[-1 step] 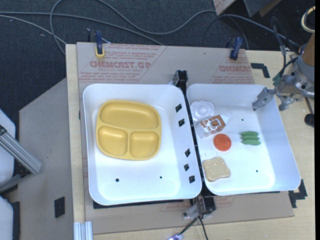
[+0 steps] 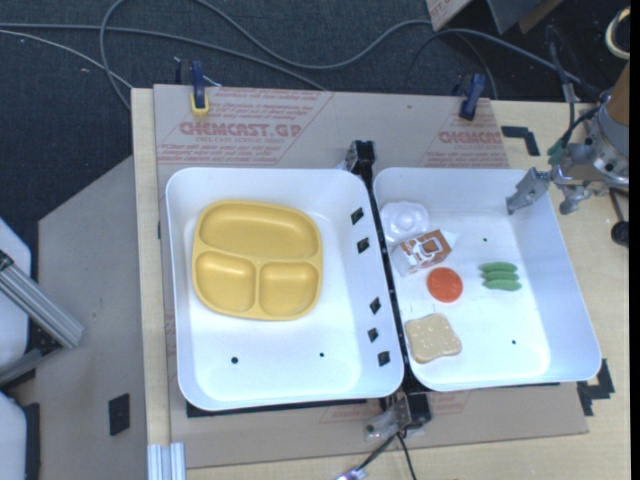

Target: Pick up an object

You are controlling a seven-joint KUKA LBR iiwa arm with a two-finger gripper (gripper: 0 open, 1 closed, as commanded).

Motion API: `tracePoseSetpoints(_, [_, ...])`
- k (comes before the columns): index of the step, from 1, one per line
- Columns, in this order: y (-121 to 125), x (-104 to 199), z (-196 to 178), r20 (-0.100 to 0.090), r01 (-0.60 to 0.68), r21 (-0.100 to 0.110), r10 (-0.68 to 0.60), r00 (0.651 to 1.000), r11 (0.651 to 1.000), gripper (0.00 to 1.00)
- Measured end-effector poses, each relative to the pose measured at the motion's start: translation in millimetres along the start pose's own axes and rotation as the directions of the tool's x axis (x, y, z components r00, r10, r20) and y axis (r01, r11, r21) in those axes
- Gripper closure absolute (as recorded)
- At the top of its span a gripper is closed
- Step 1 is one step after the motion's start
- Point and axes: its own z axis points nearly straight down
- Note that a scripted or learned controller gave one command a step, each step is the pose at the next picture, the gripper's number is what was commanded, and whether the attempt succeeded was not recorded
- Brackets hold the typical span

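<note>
The tool [image 2: 545, 193] is spread apart and pinches nothing. Near it lie one green pod [image 2: 500, 276], one red disc [image 2: 445, 285], one toast [image 2: 433, 337].

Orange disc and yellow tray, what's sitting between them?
In the camera view, only white bin floor and the black divider where the bins meet separate the orange disc from the yellow tray.

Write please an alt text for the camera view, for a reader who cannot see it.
The gripper hangs above the right bin's upper right corner, holding nothing. That bin contains a slice of toast, a tomato slice, green pea pods and small packets; the left bin holds a yellow divided plate.
</note>
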Motion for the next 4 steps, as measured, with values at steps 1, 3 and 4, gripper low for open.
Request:
tracePoseSetpoints(1, [-7,-1,60,-0.002,-0.001,0.005,0.001,1.0,1.0,0.0])
tracePoseSetpoints(3, [-6,1,98,-0.002,0.002,-0.001,-0.002,1.0,1.0,1.0])
tracePoseSetpoints(4, [-14,-3,43,0.003,-0.001,-0.006,0.001,1.0,1.0,1.0])
